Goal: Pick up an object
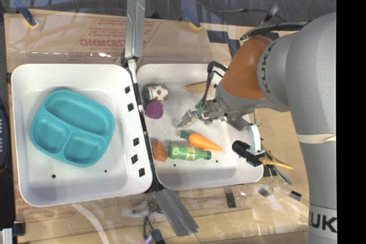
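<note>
One camera, fixed above the bench, looks down at a slant; both bins sit in frame side by side, the left bin toward the view's left, the right bin at the middle; dark floor runs along the top edge, so the far side lies upward; the arm enters from the right, large in frame, nearer the lens than the bins.
</note>
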{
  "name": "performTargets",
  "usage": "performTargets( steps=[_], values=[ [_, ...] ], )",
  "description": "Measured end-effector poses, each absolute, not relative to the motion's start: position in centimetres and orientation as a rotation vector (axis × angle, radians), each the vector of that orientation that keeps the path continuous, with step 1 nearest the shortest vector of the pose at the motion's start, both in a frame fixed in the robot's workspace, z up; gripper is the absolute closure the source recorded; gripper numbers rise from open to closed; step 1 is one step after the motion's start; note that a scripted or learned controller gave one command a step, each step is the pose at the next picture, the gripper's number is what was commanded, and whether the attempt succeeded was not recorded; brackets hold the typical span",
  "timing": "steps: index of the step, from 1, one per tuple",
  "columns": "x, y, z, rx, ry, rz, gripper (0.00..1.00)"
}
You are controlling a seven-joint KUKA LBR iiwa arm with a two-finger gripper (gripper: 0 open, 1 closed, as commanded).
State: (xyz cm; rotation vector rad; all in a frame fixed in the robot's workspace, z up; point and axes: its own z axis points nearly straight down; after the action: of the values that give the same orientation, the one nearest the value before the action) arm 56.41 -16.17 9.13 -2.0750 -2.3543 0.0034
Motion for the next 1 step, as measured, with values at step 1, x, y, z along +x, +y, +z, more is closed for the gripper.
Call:
performTargets(
  steps=[1],
  values=[
    [50.85, -13.57, 9.13, -1.912, -2.489, 0.0, 0.0]
  ],
)
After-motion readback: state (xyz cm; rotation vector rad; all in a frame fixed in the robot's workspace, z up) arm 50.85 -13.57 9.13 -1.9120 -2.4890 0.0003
